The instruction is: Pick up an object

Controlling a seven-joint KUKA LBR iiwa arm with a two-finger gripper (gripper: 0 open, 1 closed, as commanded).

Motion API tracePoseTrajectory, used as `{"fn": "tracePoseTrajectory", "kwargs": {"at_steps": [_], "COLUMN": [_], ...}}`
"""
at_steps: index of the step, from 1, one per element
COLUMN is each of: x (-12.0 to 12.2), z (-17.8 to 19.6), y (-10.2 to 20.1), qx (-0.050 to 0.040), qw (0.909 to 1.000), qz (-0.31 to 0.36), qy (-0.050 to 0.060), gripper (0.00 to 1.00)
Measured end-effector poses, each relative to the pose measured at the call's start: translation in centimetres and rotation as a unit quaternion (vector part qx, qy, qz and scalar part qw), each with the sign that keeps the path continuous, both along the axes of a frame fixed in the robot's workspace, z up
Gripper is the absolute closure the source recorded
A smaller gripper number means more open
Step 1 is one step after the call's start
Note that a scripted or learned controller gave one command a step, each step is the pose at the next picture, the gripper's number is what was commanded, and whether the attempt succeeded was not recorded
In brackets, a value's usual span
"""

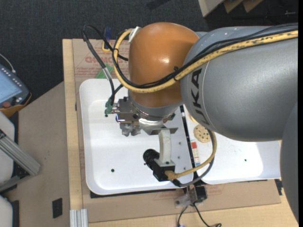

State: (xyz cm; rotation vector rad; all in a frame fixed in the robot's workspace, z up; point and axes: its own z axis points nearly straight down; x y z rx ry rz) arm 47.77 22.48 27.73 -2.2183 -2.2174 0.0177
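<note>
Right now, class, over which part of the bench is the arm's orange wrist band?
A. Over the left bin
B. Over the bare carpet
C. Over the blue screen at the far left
A: the orange band sits above the left bin, with the gripper reaching down inside its white floor.

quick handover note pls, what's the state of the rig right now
Gripper: low over the left bin, mostly hidden under the orange wrist band; cannot tell whether it holds anything.
Objects: a small round tan perforated disc lies in the right bin, close to the divider.
Done: no pick confirmed.
Left: verify the grasp once the arm lifts; if nothing is held, retry, with the disc as the visible candidate.
</note>
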Motion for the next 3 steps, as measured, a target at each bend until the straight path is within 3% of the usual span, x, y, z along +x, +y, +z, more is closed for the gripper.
{"fn": "tracePoseTrajectory", "kwargs": {"at_steps": [1,2,3], "x": [0.2,1.2,-0.1], "z": [2.4,9.9,1.6], "y": [-5.6,-3.1,0.1], "qx": [0.0017,0.0043,0.0006], "qw": [1.0000,0.9999,1.0000], "qz": [-0.003,0.002,0.002], "qy": [-0.006,-0.011,0.000], "gripper": [1.00,1.00,1.00]}}
